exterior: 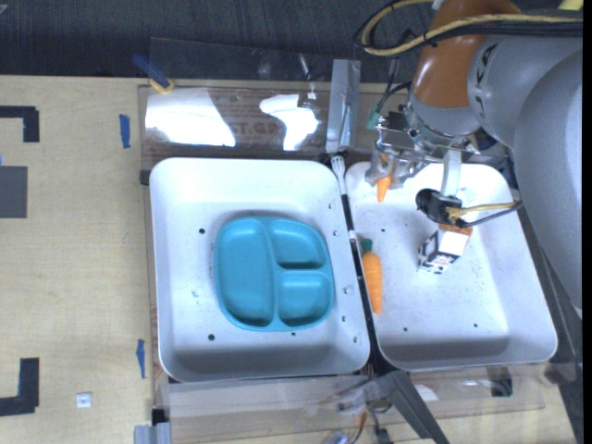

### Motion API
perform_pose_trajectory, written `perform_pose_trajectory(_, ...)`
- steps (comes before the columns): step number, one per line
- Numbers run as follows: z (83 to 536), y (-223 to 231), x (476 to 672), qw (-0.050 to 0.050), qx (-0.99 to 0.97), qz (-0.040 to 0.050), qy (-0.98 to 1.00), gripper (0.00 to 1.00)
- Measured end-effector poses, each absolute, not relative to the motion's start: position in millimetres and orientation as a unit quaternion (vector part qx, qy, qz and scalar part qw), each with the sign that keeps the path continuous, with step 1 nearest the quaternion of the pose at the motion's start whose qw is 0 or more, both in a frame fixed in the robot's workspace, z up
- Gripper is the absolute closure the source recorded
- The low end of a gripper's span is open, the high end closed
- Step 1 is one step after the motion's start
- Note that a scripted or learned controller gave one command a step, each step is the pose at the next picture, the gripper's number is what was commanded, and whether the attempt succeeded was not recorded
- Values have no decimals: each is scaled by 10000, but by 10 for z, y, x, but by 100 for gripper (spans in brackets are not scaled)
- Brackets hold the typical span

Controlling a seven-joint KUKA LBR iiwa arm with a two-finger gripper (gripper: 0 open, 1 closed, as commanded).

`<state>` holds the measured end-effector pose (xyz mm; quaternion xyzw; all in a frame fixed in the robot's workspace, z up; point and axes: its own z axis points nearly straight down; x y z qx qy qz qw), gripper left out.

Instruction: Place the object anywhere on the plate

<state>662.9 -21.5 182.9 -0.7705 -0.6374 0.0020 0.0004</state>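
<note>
Camera view: carrot is orange with a small green top, lying lengthwise along the left wall of the right bin, green end toward the far side. It sits just beside the divider between the two bins, not on the plate.

Plate is teal, sectioned into one large compartment on the left and two smaller ones on the right, lying flat in the middle of the left bin. Nothing rests on it.

Both bins are shallow, white, side by side on a light wooden bench. Blue tape marks and black corner marks on the bench left of the bins. A clear glossy panel behind the left bin catches glare. Dark floor beyond.

Arm comes in from the right, orange band above the wrist, cables looped over it. Gripper hangs over the middle of the right bin, well right of the carrot, not touching it. Nothing visible between the fingers; open or closed: cannot tell.
</note>
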Motion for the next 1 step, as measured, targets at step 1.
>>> perform_pose_trajectory(1,1829,464,6183,19,-6922,11,-7217,100)
